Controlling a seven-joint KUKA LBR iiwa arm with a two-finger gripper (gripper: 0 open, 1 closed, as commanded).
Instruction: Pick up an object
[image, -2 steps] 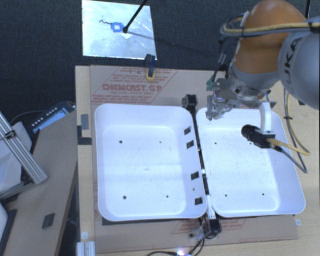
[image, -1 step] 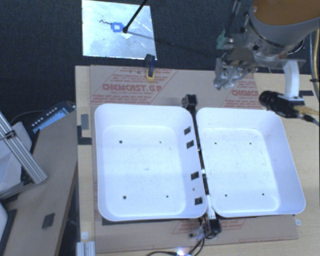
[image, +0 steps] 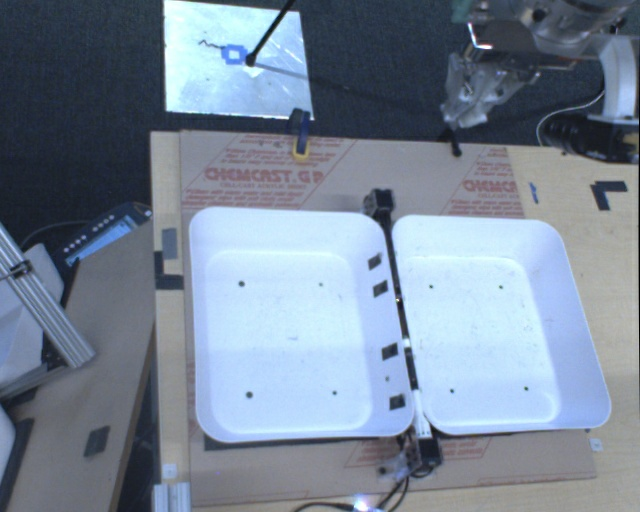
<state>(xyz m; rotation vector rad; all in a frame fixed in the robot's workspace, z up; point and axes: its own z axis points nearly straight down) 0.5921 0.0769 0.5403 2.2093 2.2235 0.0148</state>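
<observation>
Nearest me, two white bins sit side by side on the bench (image: 560, 455), the left bin (image: 215, 400) and the right bin (image: 575, 400) touching along a row of dark clips (image: 388, 320). No object for picking shows in either bin. Beyond them, at twelve o'clock, the brown board (image: 330, 170) reads "CHEMCAST GP" in red. Farther back lies a shiny metal sheet (image: 235, 60). At one o'clock the gripper (image: 470, 100) hangs over the dark floor; whether its fingers are wide or narrow I cannot tell.
</observation>
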